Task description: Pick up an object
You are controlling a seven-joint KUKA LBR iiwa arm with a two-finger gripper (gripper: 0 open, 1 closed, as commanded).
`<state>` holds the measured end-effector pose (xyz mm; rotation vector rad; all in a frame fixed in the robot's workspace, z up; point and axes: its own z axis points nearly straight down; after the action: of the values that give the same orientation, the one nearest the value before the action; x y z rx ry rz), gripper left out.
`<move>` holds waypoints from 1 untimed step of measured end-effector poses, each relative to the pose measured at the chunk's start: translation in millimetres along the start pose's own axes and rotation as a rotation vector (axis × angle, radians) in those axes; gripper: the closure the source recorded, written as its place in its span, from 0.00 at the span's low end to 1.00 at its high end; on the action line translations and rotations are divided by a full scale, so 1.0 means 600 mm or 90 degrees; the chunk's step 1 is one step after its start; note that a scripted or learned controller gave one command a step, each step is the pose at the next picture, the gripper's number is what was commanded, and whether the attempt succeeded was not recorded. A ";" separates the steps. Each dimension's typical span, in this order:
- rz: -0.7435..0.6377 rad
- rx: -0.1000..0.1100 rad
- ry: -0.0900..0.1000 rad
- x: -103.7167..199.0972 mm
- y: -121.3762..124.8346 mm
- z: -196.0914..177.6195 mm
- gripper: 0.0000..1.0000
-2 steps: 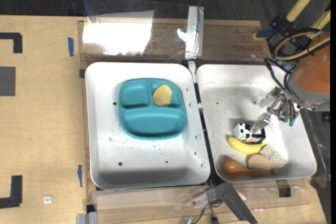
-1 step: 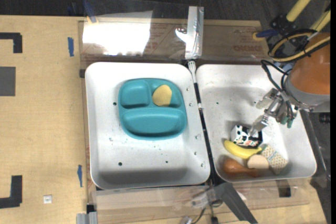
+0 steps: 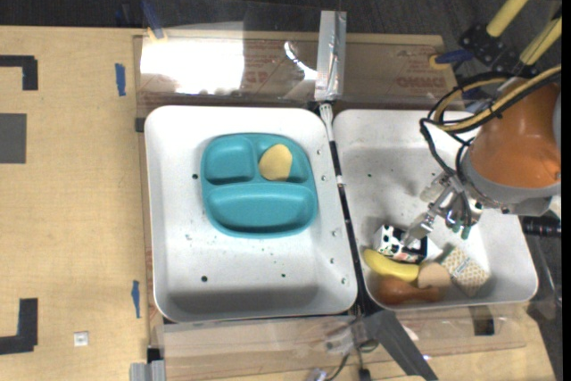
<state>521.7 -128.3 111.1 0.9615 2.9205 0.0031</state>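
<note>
Nearest the front rim of my right white bin (image 3: 500, 192), a yellow banana (image 3: 391, 265), a brown rounded piece (image 3: 401, 288), a tan block (image 3: 434, 275) and a patterned packet (image 3: 467, 269) are crowding together. My jaws (image 3: 416, 235) are reaching down-left over a black-and-white spotted toy (image 3: 390, 238); I cannot tell their opening. Farther left, a teal divided plate (image 3: 259, 205) is carrying a yellow lump (image 3: 276, 161).

Wooden bench (image 3: 62, 192) bears two white bins (image 3: 178, 219) side by side
</note>
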 end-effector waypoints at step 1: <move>-0.230 -0.001 0.012 0.046 -0.014 -0.006 0.00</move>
<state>494.5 -118.6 112.8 0.4238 3.0640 -0.0035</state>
